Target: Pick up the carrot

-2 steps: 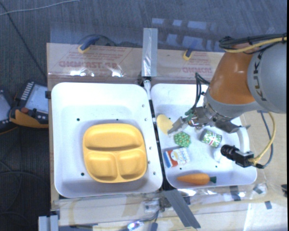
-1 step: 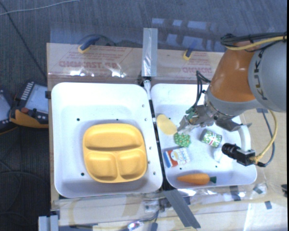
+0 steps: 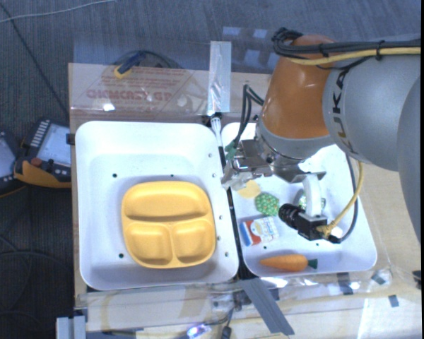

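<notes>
While tool (image 3: pixel 244 179) hovers, carrot (image 3: pixel 285 263) lies well apart

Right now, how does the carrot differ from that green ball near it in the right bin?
The carrot is long, orange and tapered with a green tip, lying flat on its side; the green ball is round with a bumpy, dotted look. The carrot lies near the bin's front wall, while the green ball sits further back, closer to the arm. Both rest in the right bin, apart from each other.
</notes>
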